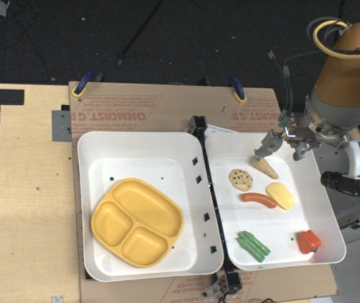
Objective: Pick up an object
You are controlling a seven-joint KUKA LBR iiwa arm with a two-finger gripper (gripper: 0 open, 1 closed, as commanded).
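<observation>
The right bin (331, 223) holds several toy foods: a tan wedge (267, 167), a speckled cookie (240, 179), a red sausage (259, 199), a yellow piece (281, 196), a green bean bundle (253, 245) and a red pepper (308, 241). My gripper (282, 150) hangs over the far part of this bin, just above and behind the tan wedge. Its two fingers stand spread apart, open, with nothing between them. The left fingertip (266, 149) is close to the wedge's top.
The left bin (104, 150) holds a yellow divided plate (137, 221). A black divider (206, 188) runs between the bins. Blue-and-yellow clamps (237, 88) pin the cardboard behind them. The arm's grey body and cables sit at the right.
</observation>
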